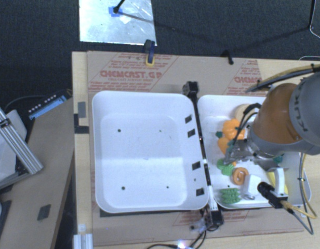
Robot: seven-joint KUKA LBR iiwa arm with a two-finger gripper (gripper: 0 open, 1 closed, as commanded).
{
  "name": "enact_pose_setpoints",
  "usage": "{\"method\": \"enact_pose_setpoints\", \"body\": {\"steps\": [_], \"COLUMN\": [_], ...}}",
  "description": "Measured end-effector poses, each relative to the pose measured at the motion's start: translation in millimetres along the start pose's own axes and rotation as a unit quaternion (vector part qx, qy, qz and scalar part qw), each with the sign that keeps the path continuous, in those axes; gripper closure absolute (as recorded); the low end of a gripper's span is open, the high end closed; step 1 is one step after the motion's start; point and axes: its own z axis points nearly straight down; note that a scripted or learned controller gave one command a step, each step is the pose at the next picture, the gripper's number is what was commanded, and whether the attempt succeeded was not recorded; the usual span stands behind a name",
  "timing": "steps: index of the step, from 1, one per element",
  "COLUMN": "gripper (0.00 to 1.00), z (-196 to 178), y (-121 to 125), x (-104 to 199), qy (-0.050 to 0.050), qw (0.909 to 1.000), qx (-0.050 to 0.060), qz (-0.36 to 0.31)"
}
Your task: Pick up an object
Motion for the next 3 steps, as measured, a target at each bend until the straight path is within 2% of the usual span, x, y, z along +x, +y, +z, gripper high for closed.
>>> {"method": "enact_pose_setpoints", "body": {"steps": [1,2,3], "gripper": [1.0,1.0,1.0], "z": [-90.2,-84.5,-130.7], "y": [32.9,59.6,65.6], "x": [62.1,100.4,187.1], "qy": [0.001,0.0,0.002], "qw": [1.0,1.0,1.0], "qx": [0.0,0.005,0.003], "qz": [-0.004,-0.003,-0.005]}}
